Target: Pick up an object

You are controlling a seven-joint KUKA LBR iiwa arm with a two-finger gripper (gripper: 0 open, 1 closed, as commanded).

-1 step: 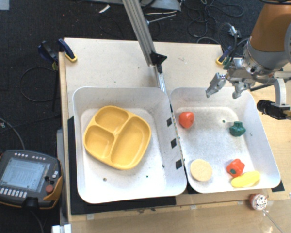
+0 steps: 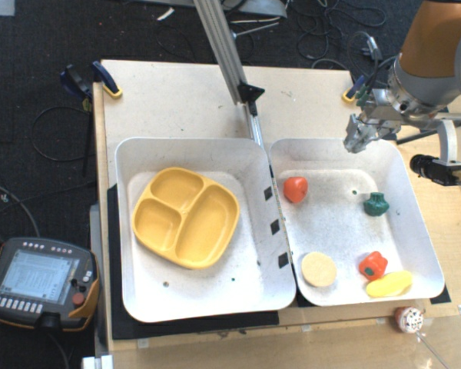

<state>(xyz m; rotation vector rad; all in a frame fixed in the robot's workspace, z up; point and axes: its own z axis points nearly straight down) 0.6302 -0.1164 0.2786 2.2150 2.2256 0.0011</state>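
The right bin (image 2: 403,177) holds a red-orange tomato-like piece (image 2: 295,189) at its left, a dark green piece (image 2: 376,204) at the right, a round beige disc (image 2: 319,269), a red pepper (image 2: 373,264) and a yellow banana-shaped piece (image 2: 389,284) near the front. My gripper (image 2: 358,140) hangs over the back edge of the right bin, above and behind the green piece. Nothing shows between its fingers.
The left bin (image 2: 127,175) holds a yellow divided plate (image 2: 186,217). A metal pole (image 2: 223,41) slants down to the seam between the bins. A teach pendant (image 2: 38,281) lies at the lower left. A small round object (image 2: 408,319) sits on the bench in front of the right bin.
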